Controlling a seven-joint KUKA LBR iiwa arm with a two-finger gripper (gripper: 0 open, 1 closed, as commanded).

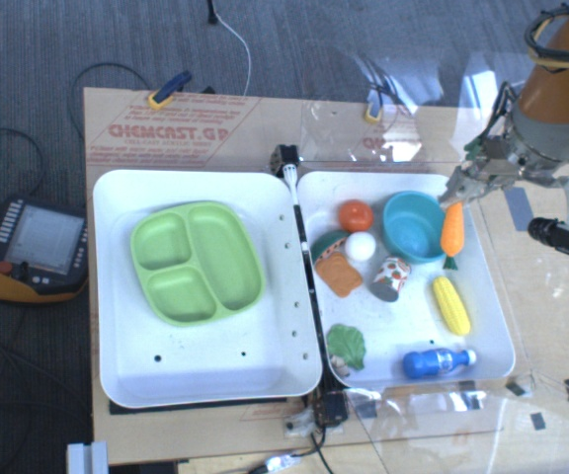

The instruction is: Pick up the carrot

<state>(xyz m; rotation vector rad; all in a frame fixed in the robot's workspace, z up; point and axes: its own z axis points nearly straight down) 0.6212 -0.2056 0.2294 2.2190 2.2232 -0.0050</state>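
The carrot (452,230) is lying at the right of the frame, beside the blue bowl (412,225). It looks light, hard and smooth; grab its middle. The gripper (459,188) is hovering just above; I cannot tell its opening.

Glossy plastic carrot (452,230); smooth matt green plate (198,261); glossy white bins (117,363).

Dark grey carpet floor (57,28) surrounds the brown bench (196,131).
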